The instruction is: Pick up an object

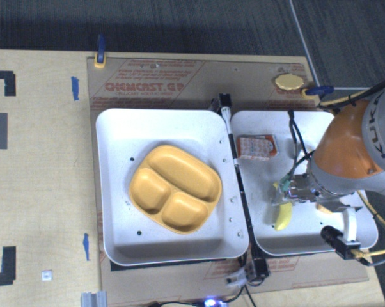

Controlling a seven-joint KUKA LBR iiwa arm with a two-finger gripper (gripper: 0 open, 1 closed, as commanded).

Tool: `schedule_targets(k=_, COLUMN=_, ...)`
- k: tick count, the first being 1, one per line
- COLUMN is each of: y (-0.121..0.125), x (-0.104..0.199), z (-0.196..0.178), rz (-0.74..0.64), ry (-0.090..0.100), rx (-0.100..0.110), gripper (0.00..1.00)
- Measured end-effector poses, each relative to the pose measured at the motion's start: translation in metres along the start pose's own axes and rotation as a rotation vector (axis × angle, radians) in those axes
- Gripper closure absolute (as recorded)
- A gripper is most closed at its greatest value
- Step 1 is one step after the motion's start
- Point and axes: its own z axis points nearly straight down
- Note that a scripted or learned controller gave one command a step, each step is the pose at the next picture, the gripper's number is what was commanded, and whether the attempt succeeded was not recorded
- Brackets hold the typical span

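From my screen the two bins look like smooth white plastic with a soft sheen; the left bin [112, 171] holds a glossy yellow plastic tray [174, 187], moulded in three rounded hollows that catch the light. In the right bin [263, 235], at 12 o'clock, I see a crinkled packet [256, 147], shiny like foil or film. A banana [282, 217] at 9 o'clock looks smooth and matt. The bench [39, 190] reads as pale, matt wood. Under the bins lies matt brown cardboard [180, 82] with red print. The arm's band [347, 147] is satin orange.
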Motion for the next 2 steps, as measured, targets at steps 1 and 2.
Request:
schedule_targets(k=1, y=0.001, x=0.000, z=-0.010, rz=0.000, ry=-0.001, rx=-0.003, gripper=1.00)
schedule_targets(k=2, y=0.009, x=0.068, z=-0.079, rz=-0.004, ry=0.003, rx=0.008, gripper=1.00)
